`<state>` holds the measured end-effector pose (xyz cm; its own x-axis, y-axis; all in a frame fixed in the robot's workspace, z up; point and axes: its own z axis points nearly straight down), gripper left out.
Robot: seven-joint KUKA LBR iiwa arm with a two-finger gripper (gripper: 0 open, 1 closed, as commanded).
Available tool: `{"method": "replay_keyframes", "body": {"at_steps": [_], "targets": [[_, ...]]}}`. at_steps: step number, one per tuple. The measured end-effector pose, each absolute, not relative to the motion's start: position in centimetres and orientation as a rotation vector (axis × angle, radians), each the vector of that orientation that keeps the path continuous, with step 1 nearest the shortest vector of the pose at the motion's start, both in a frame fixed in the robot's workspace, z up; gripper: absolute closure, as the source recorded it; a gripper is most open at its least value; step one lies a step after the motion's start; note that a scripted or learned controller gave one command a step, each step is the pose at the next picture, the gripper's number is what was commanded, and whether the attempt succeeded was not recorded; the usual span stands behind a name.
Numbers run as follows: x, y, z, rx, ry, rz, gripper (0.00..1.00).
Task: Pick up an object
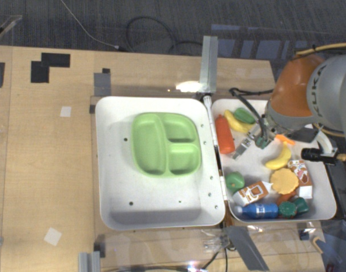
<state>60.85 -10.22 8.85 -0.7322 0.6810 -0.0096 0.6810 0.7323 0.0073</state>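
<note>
Camera view: gripper [248, 145], jaw state indiscernible, amid crowded toys; the adjacent orange carrot [223, 135] or banana [237, 121] could deflect it.

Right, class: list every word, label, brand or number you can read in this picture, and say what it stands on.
No text can be read.
Brown carton: printed label, too small to read.
Red-and-white carton: printing, blurred.
Blue bottle: no legible label.
Arm: dark marking on the grey casing, cut off and unreadable.

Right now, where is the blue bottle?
The blue bottle lies on its side at the front edge of the right bin, between the small brown carton and the dark green toy.
</note>
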Motion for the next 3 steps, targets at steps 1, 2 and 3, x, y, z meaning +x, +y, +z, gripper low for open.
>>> {"method": "replay_keyframes", "body": {"at_steps": [1, 2, 3], "targets": [[60.4, -9.2, 8.9, 1.151, 2.908, -0.004, 0.0], [66.0, -11.4, 8.7, 1.404, 2.811, 0.005, 0.0], [62.8, -10.8, 8.8, 1.457, 2.773, 0.004, 0.0]]}}
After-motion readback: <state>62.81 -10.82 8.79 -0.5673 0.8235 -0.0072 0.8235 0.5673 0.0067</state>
